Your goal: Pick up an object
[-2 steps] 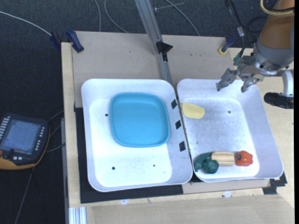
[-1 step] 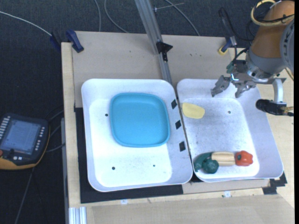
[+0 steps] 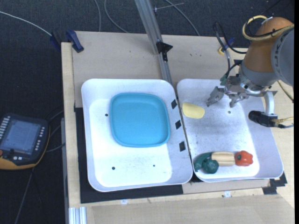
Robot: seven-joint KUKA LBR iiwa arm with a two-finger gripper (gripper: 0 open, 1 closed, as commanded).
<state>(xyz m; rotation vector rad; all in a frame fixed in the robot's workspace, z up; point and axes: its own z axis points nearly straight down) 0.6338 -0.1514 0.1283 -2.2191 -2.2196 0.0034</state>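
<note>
Over the right bin [image 3: 261, 171], the gripper [image 3: 227, 98] is hanging near the back end, fingers spread apart with nothing sitting between them. Just off to its left, a pale yellow object [image 3: 193, 110] is lying on the bin floor, near the gripper but not touching it. Down at the front edge of that same bin, three things are lining up in a row: a green object [image 3: 206, 164], a tan roll-shaped piece [image 3: 223, 158], and a red one [image 3: 243, 158], each touching the next, all well apart from the gripper. Meanwhile the left bin [image 3: 93, 125] is holding a blue square plate [image 3: 139, 119]. A handheld controller [image 3: 21, 140] is sitting on the floor at far left.
</note>
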